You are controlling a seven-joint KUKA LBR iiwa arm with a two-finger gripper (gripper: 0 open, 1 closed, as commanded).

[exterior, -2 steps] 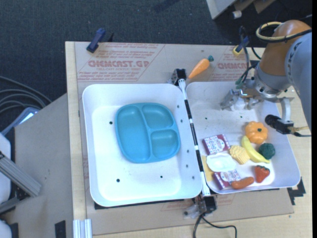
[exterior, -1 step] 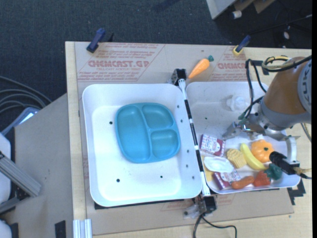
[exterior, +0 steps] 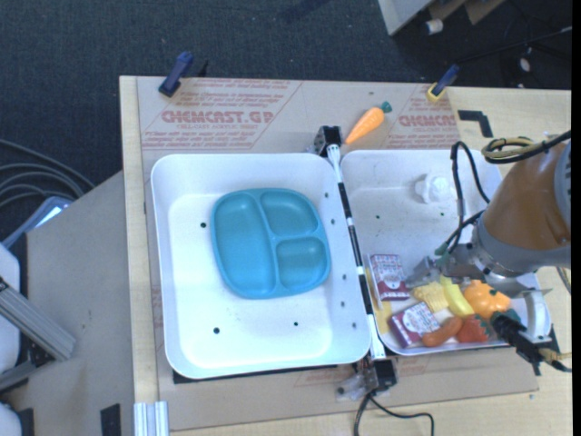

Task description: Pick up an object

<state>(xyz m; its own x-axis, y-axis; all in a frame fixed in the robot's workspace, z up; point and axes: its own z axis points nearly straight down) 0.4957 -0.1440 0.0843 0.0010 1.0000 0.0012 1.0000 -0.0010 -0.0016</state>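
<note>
1. Toy food pile (exterior: 440,312) sits in the right bin's (exterior: 399,189) near corner, items touching; we should come down on one piece standing apart, such as the yellow piece (exterior: 451,295).
2. We see the gripper (exterior: 434,269) low just over the pile; we cannot tell its state.
3. Farther off, a blue divided plate (exterior: 270,242) lies in the left bin (exterior: 182,271); an orange carrot (exterior: 366,123) rests beyond.

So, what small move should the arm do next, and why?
Probably a short descent onto the yellow piece. The gripper sits low in the right bin, right at the pile of small items by the near wall, and nothing shows between its fingers. The yellow piece lies closest below it, beside the orange toy, so it seems the easiest target.
</note>
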